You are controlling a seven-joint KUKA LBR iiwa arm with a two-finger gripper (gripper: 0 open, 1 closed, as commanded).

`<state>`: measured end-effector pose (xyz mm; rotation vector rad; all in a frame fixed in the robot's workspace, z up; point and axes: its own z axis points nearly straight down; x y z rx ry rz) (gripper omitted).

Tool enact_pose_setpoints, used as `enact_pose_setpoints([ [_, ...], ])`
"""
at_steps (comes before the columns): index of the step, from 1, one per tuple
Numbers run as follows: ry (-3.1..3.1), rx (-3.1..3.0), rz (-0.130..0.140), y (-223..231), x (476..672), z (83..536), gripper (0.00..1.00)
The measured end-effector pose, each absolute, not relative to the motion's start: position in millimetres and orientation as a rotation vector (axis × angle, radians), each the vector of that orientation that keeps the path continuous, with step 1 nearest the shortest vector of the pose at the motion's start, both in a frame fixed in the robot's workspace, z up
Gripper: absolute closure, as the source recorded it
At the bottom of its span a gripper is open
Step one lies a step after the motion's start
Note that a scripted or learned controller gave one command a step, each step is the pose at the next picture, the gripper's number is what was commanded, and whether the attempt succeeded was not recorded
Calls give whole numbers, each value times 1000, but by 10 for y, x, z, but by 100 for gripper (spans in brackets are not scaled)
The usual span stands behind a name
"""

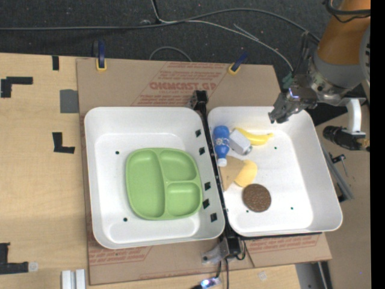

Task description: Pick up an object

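The right bin (pixel 313 179) holds a blue bottle (pixel 220 138) against its left wall, a small grey block (pixel 239 143), a yellow banana (pixel 255 137), a pale yellow wedge (pixel 245 174) and a round brown cookie (pixel 257 197). My gripper (pixel 279 115) hangs above the bin's back right corner, to the right of the banana and clear of every object. Nothing shows between its dark fingers.
The left bin (pixel 102 161) carries a green divided plate (pixel 163 182). Both bins rest on a cardboard sheet (pixel 174 83) clipped at the back. Cables (pixel 180 17) run across the dark surface behind. The right half of the right bin is bare white floor.
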<state>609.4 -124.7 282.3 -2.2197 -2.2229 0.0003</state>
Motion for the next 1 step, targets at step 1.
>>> enact_pose_setpoints([
  [1, -2224, -2217, 3, -818, 6198, 2629, 100],
])
